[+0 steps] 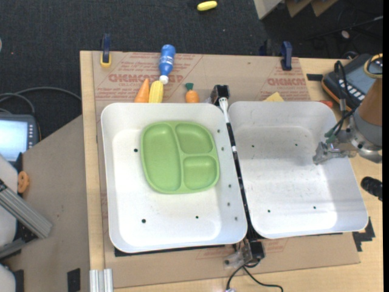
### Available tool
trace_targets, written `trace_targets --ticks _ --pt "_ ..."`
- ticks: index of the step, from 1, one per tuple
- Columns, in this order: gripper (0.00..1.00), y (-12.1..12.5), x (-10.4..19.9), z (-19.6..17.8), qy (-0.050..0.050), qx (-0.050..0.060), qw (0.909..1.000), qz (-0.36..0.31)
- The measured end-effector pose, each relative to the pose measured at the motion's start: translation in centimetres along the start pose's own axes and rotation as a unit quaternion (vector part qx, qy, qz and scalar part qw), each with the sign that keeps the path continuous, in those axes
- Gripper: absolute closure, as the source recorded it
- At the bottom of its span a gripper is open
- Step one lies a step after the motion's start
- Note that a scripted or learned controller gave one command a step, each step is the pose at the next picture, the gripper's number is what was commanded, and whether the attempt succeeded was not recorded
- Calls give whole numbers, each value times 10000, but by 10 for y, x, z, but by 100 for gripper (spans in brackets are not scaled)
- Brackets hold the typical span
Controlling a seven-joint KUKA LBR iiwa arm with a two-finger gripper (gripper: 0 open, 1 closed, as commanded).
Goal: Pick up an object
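We cannot tell how our jaws stand over the right bin, and the green plate, lying well left of them, may slip from their thin grip.

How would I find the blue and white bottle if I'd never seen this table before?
Start at the left white bin, the one holding the green divided plate. Look just past its far edge, on the brown board, where small toys lie in a row. The bottle is the blue-and-white one lying above the yellow corn; its neighbours are orange or yellow.
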State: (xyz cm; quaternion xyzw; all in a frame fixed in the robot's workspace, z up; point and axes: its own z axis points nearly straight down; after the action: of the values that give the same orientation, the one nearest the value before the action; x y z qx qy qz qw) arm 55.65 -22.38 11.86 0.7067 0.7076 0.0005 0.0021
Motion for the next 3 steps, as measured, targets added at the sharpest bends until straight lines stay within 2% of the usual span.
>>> trace_targets --ticks 1,3 --pt "100 24 0 7 1 -1 10000 -1" --pt "100 24 -1 -14 -21 -28 10000 -6"
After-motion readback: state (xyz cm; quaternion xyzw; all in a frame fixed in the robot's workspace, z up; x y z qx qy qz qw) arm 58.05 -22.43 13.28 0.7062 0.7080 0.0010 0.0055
